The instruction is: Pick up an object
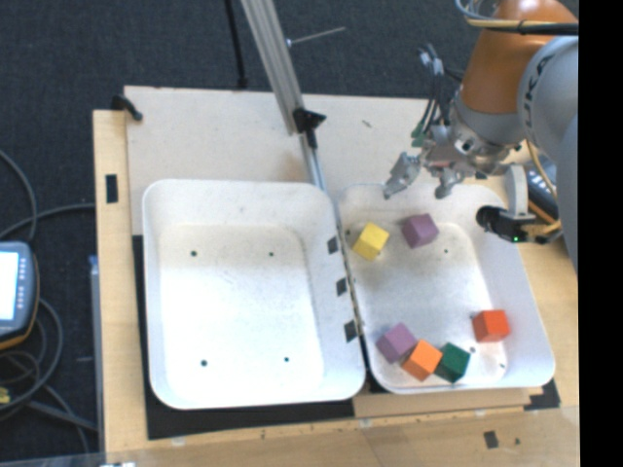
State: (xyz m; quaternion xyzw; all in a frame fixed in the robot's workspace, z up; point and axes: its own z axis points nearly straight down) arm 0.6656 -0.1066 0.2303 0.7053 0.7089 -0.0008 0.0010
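My gripper [422, 183] hangs open above the far edge of the right bin [506, 305], with nothing between its fingers. Just below it lie a purple cube [420, 230] and a yellow cube [370, 241]. Near the front of the same bin sit a second purple cube [396, 341], an orange cube [422, 359] and a green cube [453, 361], bunched together. A red-orange cube [491, 325] rests alone by the right wall.
The left bin [161, 290] adjoins the right one along a shared middle edge. A slanted metal pole [277, 61] rises from behind the bins. A handheld screen [12, 295] lies off the bench at the far left.
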